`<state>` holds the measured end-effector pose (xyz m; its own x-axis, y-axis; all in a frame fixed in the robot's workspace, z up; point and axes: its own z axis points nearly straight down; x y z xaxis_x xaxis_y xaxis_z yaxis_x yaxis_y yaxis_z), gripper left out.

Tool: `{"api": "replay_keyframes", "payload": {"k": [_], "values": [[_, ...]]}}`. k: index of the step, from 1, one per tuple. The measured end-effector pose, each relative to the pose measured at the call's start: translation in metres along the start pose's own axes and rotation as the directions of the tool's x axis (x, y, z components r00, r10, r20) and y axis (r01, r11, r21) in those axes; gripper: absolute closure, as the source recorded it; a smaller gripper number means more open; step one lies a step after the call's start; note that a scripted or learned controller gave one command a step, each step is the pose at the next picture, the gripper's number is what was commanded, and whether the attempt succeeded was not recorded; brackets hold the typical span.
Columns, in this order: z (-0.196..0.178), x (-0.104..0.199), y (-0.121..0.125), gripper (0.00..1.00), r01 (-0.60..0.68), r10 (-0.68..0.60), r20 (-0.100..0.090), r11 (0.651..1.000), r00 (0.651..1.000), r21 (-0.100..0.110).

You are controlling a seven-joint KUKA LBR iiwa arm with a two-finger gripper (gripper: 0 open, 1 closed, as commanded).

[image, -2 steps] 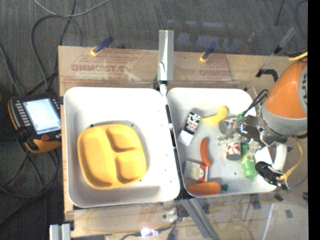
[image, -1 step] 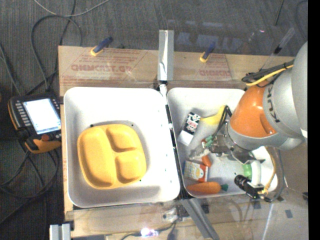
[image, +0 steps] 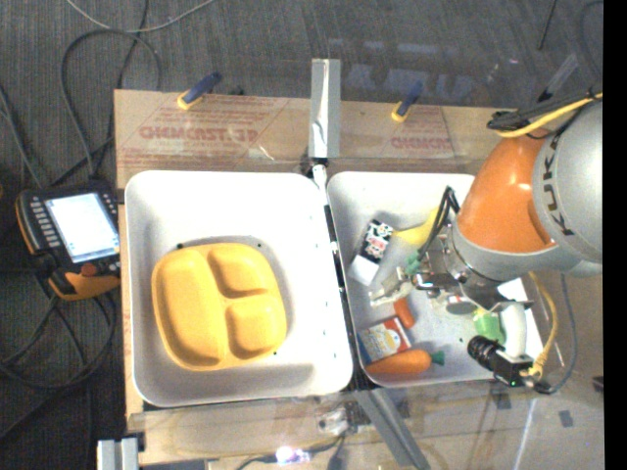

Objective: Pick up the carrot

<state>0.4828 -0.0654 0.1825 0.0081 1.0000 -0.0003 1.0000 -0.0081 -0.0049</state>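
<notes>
Gripper (image: 400, 284) over right bin (image: 343, 225) clutter; carrot (image: 400, 363) near its front edge.

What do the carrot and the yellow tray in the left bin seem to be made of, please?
The carrot looks like a moulded plastic toy: even orange colour, smooth slight sheen, stiff green tip. The yellow tray also looks like plastic, matte to satin, with rounded moulded compartments. Neither can be confirmed by look alone.
</notes>
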Motion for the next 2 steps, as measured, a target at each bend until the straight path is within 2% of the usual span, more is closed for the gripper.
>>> {"api": "replay_keyframes", "payload": {"k": [1,2], "values": [[0.0734,-0.0278,0.0003,0.00,0.153,-0.153,-0.001,0.988,0.988,-0.001],[0.0735,-0.0273,0.0003,0.00,0.154,-0.154,-0.002,0.988,0.988,-0.001]]}}
